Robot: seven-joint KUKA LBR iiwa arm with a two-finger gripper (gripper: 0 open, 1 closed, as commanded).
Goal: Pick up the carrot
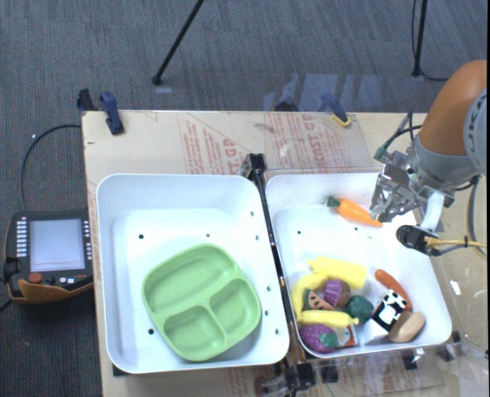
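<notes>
Carrot (357, 212) first: it lies in the right bin (444, 304), up near the far wall, orange body slanting toward the near right and its green top pointing left. It sits alone on bare white floor, well apart from the heap of toy food (344, 300) at the near end, so nothing crowds the grasp.

My tool (391, 198) hangs just beside the carrot's thicker right end, close above it. I see metal fingers pointing down, but I cannot tell whether they stand apart or together, and nothing shows between them, so I count the carrot as not yet held.

To do this step well, I judge that I should shift left so the tool centres over the middle of the body, not over the end. The fingers should close across the narrow width, at right angles to the slant, or the tapered shape may squirt out sideways. I should come straight down, stop short of the bin floor, close, and lift vertically, clear of the far wall. The left bin (112, 222) with its green plate (200, 302) plays no part in this.
</notes>
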